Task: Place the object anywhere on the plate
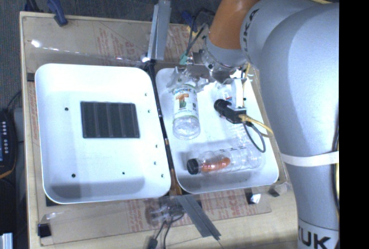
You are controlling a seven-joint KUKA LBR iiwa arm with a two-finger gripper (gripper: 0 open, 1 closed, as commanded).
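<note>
Labelled clear bottle [185, 108] parked in the left half of the right bin [266, 173], cap end pointing at the bin's far edge. Gripper [190, 76] right over that cap end, up by the far edge; honestly can't tell from this angle whether spread or closed, or touching the bottle at all. Second clear bottle [222, 162], black cap and orange stuff inside, lying on its side along the near edge of the same bin. Dark ribbed plate [109, 120] sitting mid left bin [57, 178], well apart from both bottles.
</note>
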